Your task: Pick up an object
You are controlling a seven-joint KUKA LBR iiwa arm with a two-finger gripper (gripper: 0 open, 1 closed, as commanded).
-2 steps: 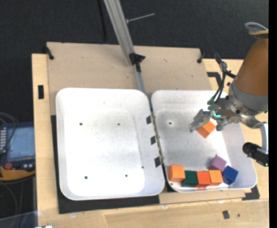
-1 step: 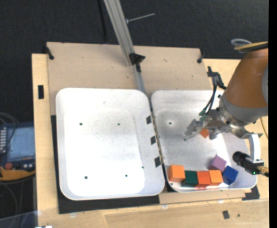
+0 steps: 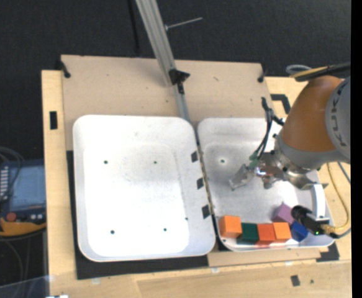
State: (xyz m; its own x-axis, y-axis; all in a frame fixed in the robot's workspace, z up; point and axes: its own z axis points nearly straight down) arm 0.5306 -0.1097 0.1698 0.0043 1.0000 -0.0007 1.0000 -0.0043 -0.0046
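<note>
1. Nearest the camera, a row of small blocks is being kept along the near wall of the right-hand shallow white bin (image 3: 230,129): orange cube (image 3: 231,225), dark green cube (image 3: 249,233), second orange block (image 3: 266,232), third orange block (image 3: 282,230), blue block (image 3: 298,231).
2. A pale purple block (image 3: 284,212) is being seen just behind that row, near the right wall.
3. The two-finger metal gripper (image 3: 239,180) is being held low over the bare middle of the right bin, well apart from the blocks.
4. Nothing is being gripped between the fingers; fingers appear spread.
5. The grey arm with orange band (image 3: 314,120) is being extended in from the right.
6. The left-hand shallow white bin (image 3: 137,185) is being left alongside, touching the right bin's edge.
</note>
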